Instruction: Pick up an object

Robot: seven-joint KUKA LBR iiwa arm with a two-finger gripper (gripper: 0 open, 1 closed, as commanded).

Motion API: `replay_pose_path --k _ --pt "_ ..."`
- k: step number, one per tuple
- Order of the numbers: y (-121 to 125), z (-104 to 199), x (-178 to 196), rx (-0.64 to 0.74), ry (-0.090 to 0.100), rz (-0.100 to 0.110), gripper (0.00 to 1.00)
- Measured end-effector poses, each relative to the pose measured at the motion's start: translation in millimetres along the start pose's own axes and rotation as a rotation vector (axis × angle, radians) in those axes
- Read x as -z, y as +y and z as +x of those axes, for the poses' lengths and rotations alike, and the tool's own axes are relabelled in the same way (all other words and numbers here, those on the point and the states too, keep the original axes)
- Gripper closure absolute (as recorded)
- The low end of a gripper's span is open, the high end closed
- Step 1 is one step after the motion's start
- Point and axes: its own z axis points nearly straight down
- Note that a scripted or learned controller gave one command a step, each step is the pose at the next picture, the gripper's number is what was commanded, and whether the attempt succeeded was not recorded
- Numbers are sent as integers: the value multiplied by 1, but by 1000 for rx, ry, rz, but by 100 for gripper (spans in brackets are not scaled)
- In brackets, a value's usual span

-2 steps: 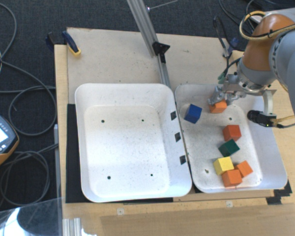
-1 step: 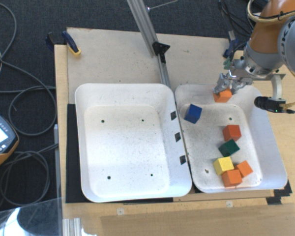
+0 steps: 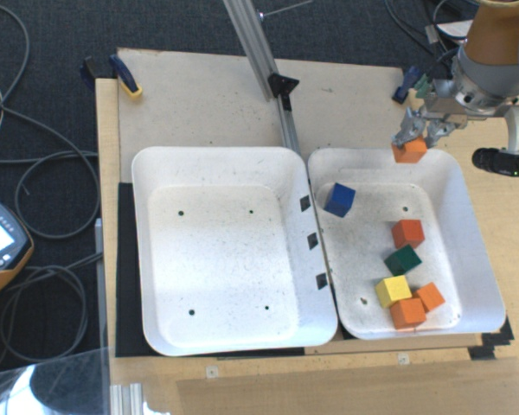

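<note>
Your right bin [image 3: 467,223] holds a blue cube [image 3: 339,199], a dark green block [image 3: 403,259], a yellow one [image 3: 394,290] and three orange ones. Over its far rim, your gripper [image 3: 413,142] is pinched on an orange cube [image 3: 409,151].

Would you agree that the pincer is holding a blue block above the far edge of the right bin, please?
Not quite: the block held in the pincer is orange, not blue, as the camera view shows. The rest is right: it is above the far edge of the right bin. The blue block lies inside that bin.

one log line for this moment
gripper: shut on orange cube | above right bin far rim | five blocks in bin
</note>
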Motion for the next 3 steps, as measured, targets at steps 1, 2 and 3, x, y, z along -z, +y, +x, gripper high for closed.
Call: replay_pose_path --k 1,2,3 --pt "2 0 46 0 1 2 100" --pt "-9 54 29 4 4 12 100" --pt "-16 112 33 5 5 11 100"
